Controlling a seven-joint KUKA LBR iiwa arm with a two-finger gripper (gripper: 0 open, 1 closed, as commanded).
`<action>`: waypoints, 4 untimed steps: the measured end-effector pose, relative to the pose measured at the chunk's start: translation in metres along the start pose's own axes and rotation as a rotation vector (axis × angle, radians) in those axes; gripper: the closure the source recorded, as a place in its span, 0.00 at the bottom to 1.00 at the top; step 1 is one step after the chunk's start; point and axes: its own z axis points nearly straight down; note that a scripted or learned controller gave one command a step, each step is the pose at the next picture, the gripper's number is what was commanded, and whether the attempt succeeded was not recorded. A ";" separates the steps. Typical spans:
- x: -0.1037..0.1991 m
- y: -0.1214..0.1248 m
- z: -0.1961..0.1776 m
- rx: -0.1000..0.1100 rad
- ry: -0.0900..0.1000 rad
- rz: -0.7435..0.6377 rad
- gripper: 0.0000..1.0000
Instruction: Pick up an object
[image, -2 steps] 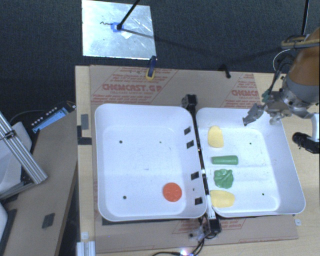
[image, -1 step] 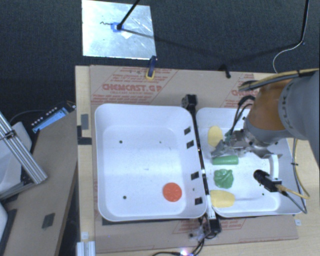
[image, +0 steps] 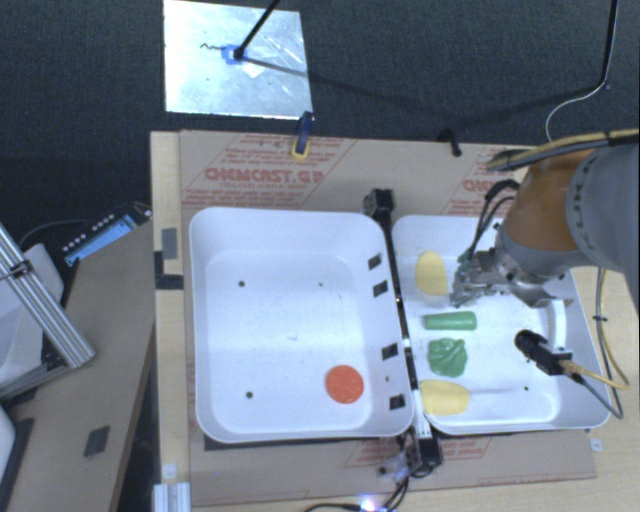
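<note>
Gripper (image: 465, 285): low in right bin (image: 500, 410), grip state impossible to tell.
Targets: yellow lump (image: 431, 272) at nine o'clock; green stick (image: 449, 321) at six, probably next.

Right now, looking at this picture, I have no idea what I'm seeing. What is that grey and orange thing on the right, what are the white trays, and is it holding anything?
You are looking down from one camera fixed above a bench. The grey and orange shape is a robot arm reaching in from the right, and it ends in a gripper meant for picking things up. Two shallow white bins sit side by side. The left bin holds a round orange disc. The right bin holds two yellow lumps, a green stick and a green crumpled piece. The gripper hangs over the right bin between the upper yellow lump and the green stick. I cannot see anything held in it.
</note>
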 end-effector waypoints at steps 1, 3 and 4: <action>0.093 0.046 -0.079 -0.008 0.003 -0.010 1.00; 0.236 0.043 -0.342 -0.016 0.009 -0.011 1.00; 0.211 0.015 -0.415 -0.006 0.003 0.002 1.00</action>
